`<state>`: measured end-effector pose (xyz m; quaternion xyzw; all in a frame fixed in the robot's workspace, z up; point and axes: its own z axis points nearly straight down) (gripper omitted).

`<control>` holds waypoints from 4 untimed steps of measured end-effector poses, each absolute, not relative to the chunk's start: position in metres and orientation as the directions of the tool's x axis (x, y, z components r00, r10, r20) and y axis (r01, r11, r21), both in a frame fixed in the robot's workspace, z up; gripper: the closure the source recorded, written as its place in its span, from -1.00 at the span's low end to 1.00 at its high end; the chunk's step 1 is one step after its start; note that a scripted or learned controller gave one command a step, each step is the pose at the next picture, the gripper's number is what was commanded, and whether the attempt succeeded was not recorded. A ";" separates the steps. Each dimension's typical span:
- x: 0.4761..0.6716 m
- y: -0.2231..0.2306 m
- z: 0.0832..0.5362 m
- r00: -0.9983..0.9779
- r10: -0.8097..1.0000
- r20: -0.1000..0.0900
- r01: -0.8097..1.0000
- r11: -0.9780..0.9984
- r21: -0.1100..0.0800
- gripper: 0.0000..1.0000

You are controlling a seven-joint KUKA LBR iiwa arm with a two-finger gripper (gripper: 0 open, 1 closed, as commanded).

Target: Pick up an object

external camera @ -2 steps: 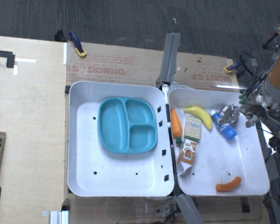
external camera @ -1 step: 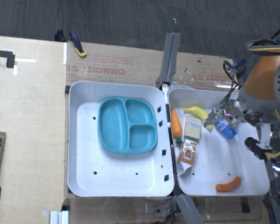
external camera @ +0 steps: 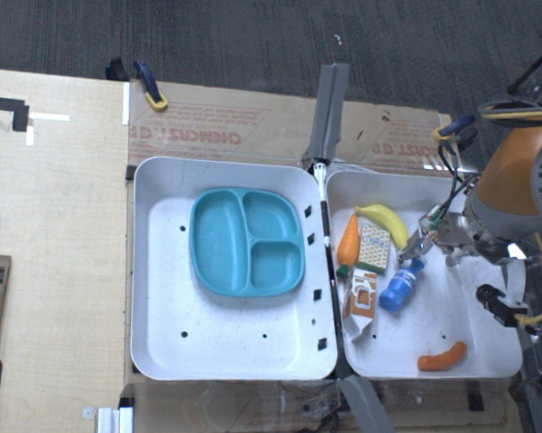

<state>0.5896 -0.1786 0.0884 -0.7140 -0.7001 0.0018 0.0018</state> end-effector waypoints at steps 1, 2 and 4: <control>0.590 -0.180 0.094 0.022 1.000 0.001 1.000 -0.022 -0.009 1.00; 0.588 -0.186 0.115 -0.263 0.965 0.001 0.965 0.263 -0.002 1.00; 0.602 -0.214 0.089 -0.143 0.990 0.012 0.990 0.143 -0.001 -1.00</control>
